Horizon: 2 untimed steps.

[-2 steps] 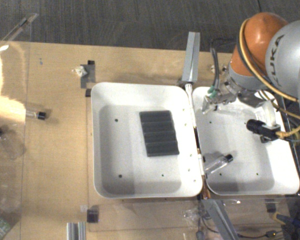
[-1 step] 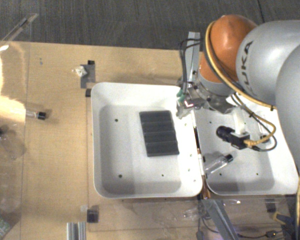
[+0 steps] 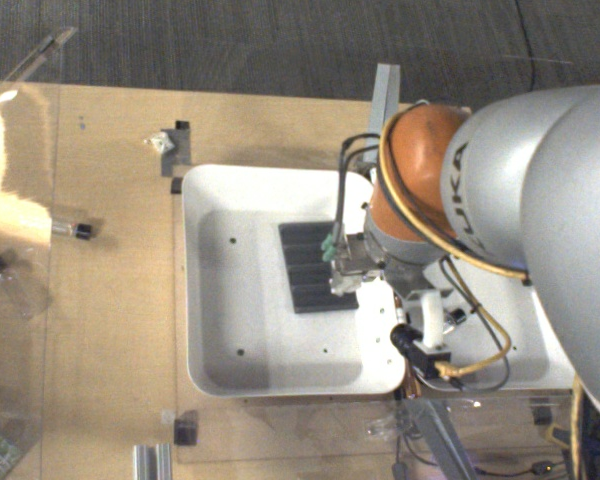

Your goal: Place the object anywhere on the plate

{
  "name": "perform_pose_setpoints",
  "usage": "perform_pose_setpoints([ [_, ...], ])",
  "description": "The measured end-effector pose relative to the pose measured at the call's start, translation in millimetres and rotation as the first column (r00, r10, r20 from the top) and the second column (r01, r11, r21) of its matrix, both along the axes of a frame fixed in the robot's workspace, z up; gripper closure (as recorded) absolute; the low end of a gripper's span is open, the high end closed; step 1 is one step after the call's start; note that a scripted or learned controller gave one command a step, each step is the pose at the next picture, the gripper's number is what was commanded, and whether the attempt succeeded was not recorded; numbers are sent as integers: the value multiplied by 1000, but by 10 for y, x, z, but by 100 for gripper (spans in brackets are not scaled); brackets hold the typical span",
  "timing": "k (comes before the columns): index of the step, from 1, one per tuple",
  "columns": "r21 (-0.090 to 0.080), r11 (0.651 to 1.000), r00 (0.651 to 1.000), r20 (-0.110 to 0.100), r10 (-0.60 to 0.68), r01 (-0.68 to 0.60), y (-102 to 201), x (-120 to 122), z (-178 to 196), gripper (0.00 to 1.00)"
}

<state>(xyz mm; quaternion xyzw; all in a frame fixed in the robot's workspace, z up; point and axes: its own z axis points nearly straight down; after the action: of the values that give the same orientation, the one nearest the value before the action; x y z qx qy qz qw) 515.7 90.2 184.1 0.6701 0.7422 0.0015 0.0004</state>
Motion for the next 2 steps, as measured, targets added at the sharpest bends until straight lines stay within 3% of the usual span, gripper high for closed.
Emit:
perform_pose_setpoints([
  [1,-3,889,889,4,458,-458,452,482,235,100],
  [2,-2,900,900,3,437,-437,1174,621,305,100],
])
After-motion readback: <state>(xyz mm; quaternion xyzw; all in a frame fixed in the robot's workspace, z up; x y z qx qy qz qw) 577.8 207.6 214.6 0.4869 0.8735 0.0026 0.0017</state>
